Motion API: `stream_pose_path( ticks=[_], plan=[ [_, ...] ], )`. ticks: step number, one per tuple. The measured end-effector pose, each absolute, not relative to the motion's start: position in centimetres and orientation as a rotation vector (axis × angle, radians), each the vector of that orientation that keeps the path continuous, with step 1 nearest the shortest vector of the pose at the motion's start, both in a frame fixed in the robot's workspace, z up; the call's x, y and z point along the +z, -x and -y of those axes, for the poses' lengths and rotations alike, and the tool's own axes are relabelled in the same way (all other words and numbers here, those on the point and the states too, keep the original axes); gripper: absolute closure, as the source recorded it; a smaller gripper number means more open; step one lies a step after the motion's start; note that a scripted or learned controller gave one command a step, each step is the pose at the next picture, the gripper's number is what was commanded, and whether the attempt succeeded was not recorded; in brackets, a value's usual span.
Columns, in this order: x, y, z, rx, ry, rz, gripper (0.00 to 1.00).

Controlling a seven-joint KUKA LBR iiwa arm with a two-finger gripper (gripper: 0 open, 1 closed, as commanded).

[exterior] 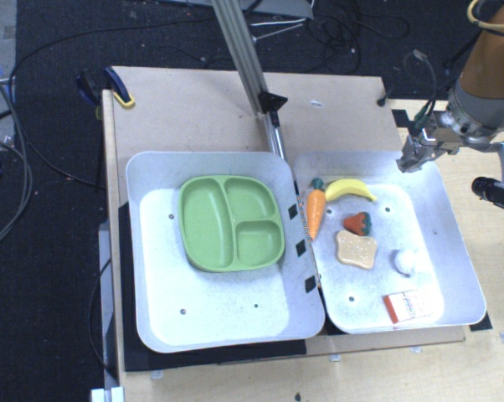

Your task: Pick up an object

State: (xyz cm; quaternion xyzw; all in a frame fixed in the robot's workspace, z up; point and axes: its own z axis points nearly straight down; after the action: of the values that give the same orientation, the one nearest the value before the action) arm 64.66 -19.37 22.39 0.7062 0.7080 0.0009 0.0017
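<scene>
Table (pixel 336 99), two white bins side by side. The arm (pixel 486 74) comes in from the right, its orange band high at that edge.

Hand (pixel 409 159): hovers over the far right corner of the right bin (pixel 453 249), at the rim. Nothing visible between the fingers. Too small and dark to read; cannot tell whether the hand is open or closed.

Right bin, all places taken from the toast (pixel 356 249), which lies near the bin's middle:
- strawberry (pixel 358 223) just behind the toast, close but seemingly apart.
- banana (pixel 350 191) further back, curved, lying flat.
- carrot (pixel 315 212) to the left and back, against the bin's left wall, green top at the far end, close to the banana's left tip.
- white egg (pixel 404 262) to the right, near.
- red and white box (pixel 406 306) to the right and nearer the front edge, well apart.

None of these touches the hand; the banana lies closest to it, still well apart.

Left bin (pixel 151 308): green plate (pixel 233 223) with three compartments, sitting in the far half, left of the toast across the wall between the bins.
</scene>
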Motion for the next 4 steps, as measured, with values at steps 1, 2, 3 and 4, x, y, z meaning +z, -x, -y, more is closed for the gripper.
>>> stream_pose_path(
  ticks=[1, 2, 3, 4],
  plan=[
    [21.5, -63.8, 14.4, 0.0, -2.216, -2.229, 1.0],
    [20.9, -63.0, 8.3, 0.001, -2.214, -2.232, 1.0],
    [20.4, -62.0, 2.6, 0.0, -2.215, -2.232, 1.0],
    [20.2, -60.6, -2.5, -0.001, -2.216, -2.23, 1.0]
  ],
)
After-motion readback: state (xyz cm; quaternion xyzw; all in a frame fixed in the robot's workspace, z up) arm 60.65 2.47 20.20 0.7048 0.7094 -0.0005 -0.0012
